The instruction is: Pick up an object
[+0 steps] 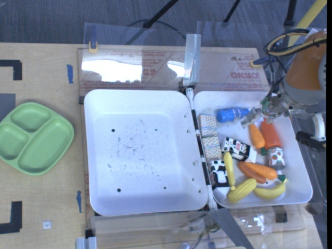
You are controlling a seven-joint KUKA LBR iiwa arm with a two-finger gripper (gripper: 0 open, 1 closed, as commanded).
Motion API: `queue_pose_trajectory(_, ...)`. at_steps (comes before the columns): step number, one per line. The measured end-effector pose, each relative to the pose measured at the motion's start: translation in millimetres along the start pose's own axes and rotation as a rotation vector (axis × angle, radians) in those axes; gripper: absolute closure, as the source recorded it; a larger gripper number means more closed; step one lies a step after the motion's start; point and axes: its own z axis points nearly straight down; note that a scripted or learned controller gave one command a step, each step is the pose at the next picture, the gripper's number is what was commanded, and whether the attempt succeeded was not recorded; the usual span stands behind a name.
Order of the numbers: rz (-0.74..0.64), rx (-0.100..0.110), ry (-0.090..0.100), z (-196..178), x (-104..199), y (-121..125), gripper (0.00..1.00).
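Two white bins point(137, 100) are set on a plywood bench point(41, 71), grey carpet behind. In the right bin: three bananas point(242, 190), two carrots point(257, 137), one blue bottle point(232, 114). Gripper point(265, 111) state can't be told.

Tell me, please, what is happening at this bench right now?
The robot arm's gripper is lowered into the right bin, at its far end beside a blue bottle and an orange carrot. Nothing is visibly held. Toy bananas and other items lie nearer the bin's front.
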Motion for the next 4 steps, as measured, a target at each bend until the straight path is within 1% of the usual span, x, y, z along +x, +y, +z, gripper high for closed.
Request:
queue_pose_trajectory(1,-0.079,-0.034,-0.005,13.8,-19.6,-23.8,0.0)
queue_pose_trajectory(2,-0.245,0.002,-0.002,33.0,-4.4,-53.2,0.0)
queue_pose_trajectory(3,-0.243,-0.001,-0.003,22.8,-5.6,-52.3,1.0)
queue_pose_trajectory(4,-0.136,0.007,0.0,-100.8,19.6,-59.6,1.0)
